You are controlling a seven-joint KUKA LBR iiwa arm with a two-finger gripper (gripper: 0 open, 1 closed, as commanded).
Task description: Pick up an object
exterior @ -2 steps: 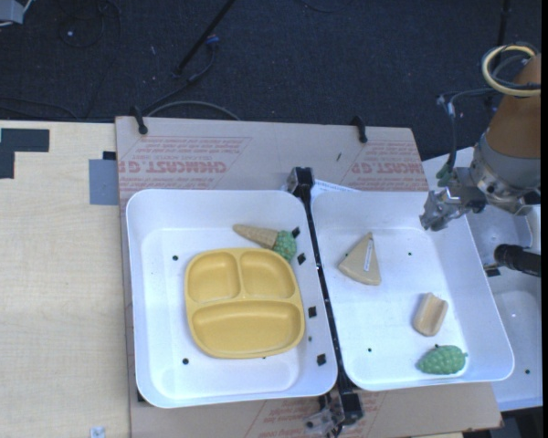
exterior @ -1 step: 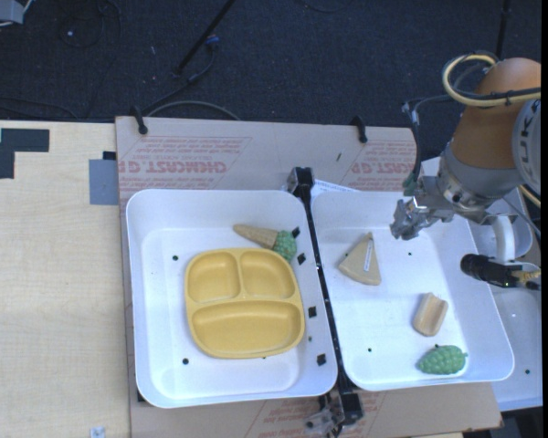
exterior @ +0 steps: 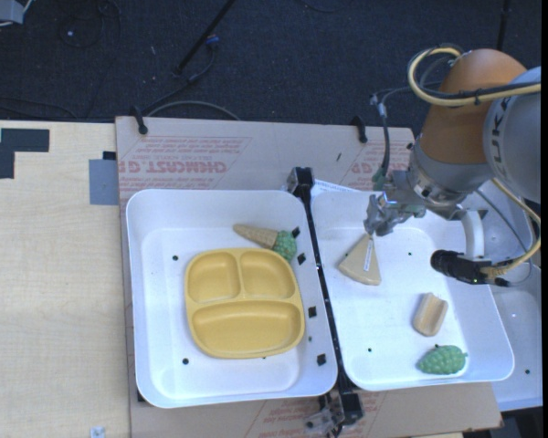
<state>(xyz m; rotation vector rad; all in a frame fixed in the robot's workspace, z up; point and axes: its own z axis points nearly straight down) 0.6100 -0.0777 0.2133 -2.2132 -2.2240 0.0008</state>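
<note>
My gripper hangs over the back of the right bin, just above the tip of a pale cheese wedge that lies on the bin floor. A tan bread piece rests toward the right of this bin. A green bumpy toy lies near its front right corner. In the left bin a yellow divided plate fills the middle, and an ice cream cone with a green top lies behind it. Nothing shows between the fingers.
A black divider runs between the two bins. A black cylindrical part with cables juts over the right bin's right side. Cardboard lies under the bins, with light wood bench to the left.
</note>
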